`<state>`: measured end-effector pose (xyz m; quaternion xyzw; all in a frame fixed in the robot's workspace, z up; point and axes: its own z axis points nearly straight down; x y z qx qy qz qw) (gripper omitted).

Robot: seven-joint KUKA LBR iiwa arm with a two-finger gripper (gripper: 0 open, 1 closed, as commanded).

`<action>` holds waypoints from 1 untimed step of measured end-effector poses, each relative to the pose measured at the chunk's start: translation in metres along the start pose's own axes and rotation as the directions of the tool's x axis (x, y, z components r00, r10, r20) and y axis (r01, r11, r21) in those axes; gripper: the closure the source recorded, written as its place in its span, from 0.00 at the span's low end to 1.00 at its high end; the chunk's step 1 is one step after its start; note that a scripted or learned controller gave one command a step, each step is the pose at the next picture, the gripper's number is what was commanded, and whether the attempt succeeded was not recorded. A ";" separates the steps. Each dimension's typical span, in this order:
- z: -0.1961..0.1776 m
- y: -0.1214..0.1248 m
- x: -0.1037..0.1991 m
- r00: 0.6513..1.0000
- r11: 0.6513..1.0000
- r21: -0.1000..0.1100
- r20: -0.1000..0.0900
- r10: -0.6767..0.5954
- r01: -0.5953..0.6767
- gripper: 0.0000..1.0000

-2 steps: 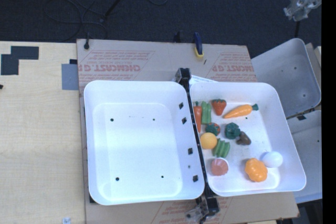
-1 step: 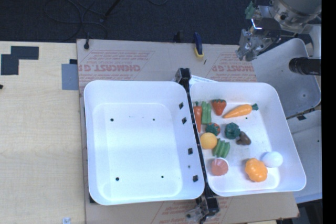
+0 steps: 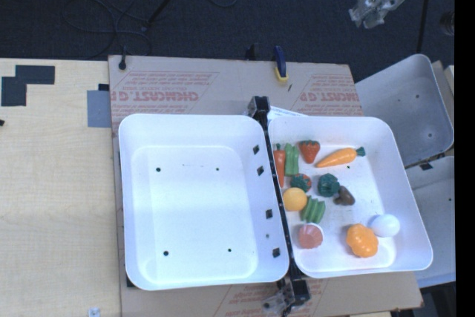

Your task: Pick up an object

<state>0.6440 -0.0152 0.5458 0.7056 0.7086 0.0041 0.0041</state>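
Camera view: carrot point(image 3: 339, 157), right bin point(image 3: 401, 159) far side; probably light, rigid, slick; grasp across middle. Gripper point(image 3: 371, 0) state indiscernible.

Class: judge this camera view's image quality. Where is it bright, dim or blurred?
Camera view: the left bin and right bin glare bright white; the floor beyond is dim; the hand at upper right looks blurred; the small toy foods are soft-edged.

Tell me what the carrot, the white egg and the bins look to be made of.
Carrot: probably moulded plastic, judging by its uniform orange and smooth, toy-like shape.
White egg: smooth and slightly glossy, likely plastic too, though the material can't be confirmed.
Bins: thin, rigid white plastic by the look, with rounded moulded rims and a satin sheen.
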 end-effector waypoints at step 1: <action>0.087 -0.001 0.066 1.000 1.000 0.024 -0.001 -0.001 0.001 1.00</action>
